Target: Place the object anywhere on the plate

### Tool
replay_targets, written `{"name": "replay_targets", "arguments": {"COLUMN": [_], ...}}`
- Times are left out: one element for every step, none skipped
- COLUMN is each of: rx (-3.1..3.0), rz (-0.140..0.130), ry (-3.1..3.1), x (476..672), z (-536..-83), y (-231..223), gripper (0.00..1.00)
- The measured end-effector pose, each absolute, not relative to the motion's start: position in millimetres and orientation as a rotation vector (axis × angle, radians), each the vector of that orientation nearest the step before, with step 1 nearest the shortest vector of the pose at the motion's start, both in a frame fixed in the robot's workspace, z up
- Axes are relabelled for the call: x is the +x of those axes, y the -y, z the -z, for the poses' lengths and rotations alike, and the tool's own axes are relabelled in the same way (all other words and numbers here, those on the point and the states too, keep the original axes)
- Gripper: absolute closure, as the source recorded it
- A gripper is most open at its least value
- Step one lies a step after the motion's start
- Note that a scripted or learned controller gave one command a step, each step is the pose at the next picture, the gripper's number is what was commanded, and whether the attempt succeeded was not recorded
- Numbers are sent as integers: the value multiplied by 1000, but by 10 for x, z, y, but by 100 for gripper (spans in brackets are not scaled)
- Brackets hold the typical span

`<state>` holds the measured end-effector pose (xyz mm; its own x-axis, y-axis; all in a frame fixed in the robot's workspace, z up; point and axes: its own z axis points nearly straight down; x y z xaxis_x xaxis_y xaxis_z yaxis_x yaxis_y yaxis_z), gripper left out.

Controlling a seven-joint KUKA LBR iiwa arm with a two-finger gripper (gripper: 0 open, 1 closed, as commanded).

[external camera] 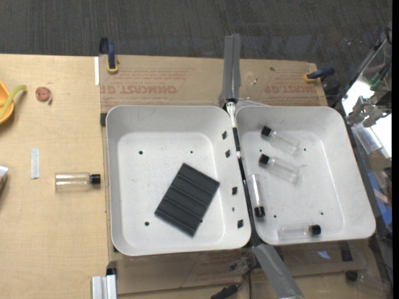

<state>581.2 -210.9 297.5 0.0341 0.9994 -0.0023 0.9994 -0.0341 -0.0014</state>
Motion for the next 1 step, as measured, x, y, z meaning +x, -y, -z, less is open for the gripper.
{"name": "replay_targets", "arguments": {"rx": [1876], "rz": [1], "ry": [-2523], "x": [4766], "z": [-904], "y": [1547], "gripper": [100]}}
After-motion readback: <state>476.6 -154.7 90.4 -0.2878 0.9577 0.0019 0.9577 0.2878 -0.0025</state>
